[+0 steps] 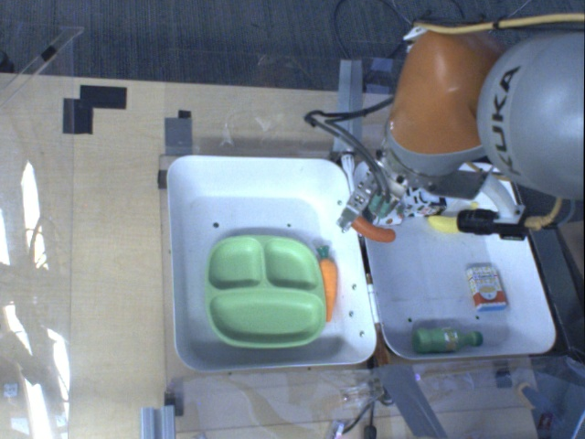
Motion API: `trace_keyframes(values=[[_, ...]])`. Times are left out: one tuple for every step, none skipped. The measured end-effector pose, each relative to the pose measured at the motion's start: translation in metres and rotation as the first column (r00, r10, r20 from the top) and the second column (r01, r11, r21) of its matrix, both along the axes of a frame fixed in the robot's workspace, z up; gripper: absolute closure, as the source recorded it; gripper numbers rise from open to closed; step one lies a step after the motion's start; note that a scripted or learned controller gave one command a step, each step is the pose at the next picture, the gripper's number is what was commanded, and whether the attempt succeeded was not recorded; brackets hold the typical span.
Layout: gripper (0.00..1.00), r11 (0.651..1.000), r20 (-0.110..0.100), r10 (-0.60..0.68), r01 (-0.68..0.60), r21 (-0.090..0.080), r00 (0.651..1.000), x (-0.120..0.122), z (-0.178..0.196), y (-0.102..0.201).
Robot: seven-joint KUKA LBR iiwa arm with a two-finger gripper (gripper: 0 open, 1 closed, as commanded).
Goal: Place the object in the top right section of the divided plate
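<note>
The green divided plate [265,291] lies in the left bin [196,245], with one long section at the front and two smaller ones behind. My gripper [370,216] hangs over the ridge between the two bins, behind and to the right of the plate. Its fingers are closed on a small orange-red sausage-shaped object [376,231], which sticks out to the right below the fingertips. The arm's orange band and grey body hide the back of the right bin.
A carrot [328,283] lies against the plate's right edge. In the right bin [539,332] are a yellow banana-like piece [443,224], a small printed carton [486,287] and a green bottle [445,339] lying on its side near the front.
</note>
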State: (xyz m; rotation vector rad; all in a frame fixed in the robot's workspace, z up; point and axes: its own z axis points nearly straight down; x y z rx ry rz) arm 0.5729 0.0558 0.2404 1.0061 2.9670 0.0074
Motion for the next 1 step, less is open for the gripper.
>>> trace_keyframes(values=[[1.00,0.985,0.003,0.173,-0.173,-0.003,0.985,0.0235,0.1868,-0.0294]])
